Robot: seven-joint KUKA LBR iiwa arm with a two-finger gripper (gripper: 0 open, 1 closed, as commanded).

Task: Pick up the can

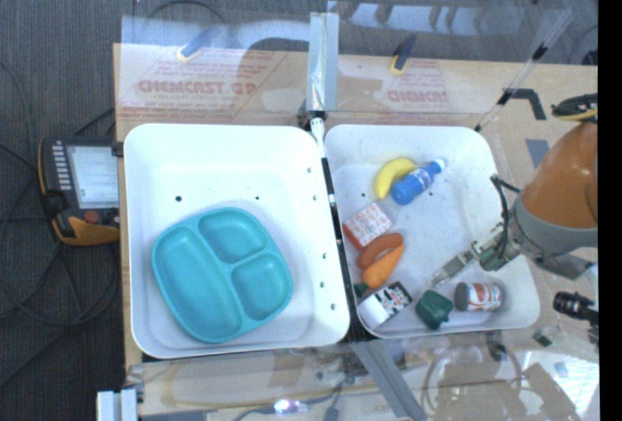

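Your can point(478, 296) lies on its side at about five o'clock in the right bin point(505, 178), not yet lifted. The hand point(486, 254) hangs just above it; you cannot tell its grip. A green block point(433, 309) sits just beside the can at nine o'clock; the bottle point(417, 181) and banana point(393, 174) lie well apart.

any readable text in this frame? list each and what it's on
"CHEMCAST GP": faint red print on the clear sheet behind the left bin, partly washed out.
Second red print on the sheet behind the right bin: too blurred to read.
Can label: too small to read.
Blue bottle, red-and-white packet, black-and-white item: markings unreadable.
Handheld device screen: unreadable.
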